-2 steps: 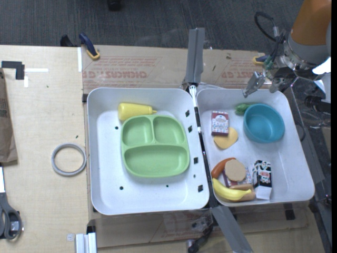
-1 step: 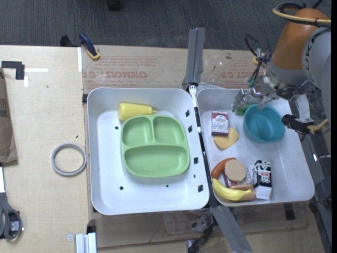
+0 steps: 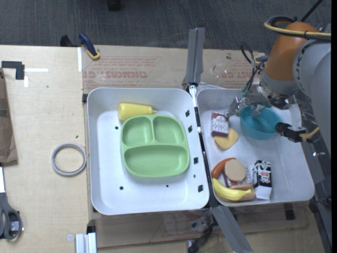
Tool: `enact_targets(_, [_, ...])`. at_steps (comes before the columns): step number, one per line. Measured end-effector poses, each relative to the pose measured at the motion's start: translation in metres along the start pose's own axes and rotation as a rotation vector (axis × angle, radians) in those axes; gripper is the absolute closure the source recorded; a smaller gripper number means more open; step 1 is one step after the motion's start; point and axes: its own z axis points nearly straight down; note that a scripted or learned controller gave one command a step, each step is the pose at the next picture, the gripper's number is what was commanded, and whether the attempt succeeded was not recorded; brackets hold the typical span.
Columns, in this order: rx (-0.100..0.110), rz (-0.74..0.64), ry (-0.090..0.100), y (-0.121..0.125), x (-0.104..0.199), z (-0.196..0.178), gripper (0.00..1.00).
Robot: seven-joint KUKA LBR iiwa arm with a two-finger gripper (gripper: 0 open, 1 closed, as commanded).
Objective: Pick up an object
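A ring of tape (image 3: 69, 159) lay on the counter (image 3: 42, 115) at the far left. In the left bin (image 3: 100, 194) a green divided plate (image 3: 155, 145) was seen, with a yellow cone-shaped toy (image 3: 135, 110) touching its upper edge. In the right bin (image 3: 295, 188) a small red carton (image 3: 219, 124) and a yellow heart-shaped piece (image 3: 227, 139) lay near the dividing wall; a hot dog (image 3: 231, 171), a banana (image 3: 234, 193) and a milk carton (image 3: 262, 179) were clustered at the near edge. The blue bowl (image 3: 260, 123), judged the likeliest target, sat at the far right of that bin. The tool (image 3: 246, 107) hung at the bowl's left rim; whether it was apart or together could not be told. The bowl was judged light, stiff and smooth, best taken by pinching its thin rim, where slipping would be a risk.
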Motion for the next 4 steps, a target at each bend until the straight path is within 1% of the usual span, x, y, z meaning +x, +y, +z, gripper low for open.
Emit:
enact_targets(1, [0.013, 0.001, -0.001, -0.003, -0.002, -0.009, 1.00])
enact_targets(2, [-0.012, 0.093, 0.028, -0.006, -0.026, -0.001, 1.00])
enact_targets(3, [-0.010, 0.105, 0.010, -0.012, -0.040, 0.002, 0.00])
enact_targets(4, [-0.014, 0.093, 0.027, -0.006, -0.027, -0.011, 1.00])
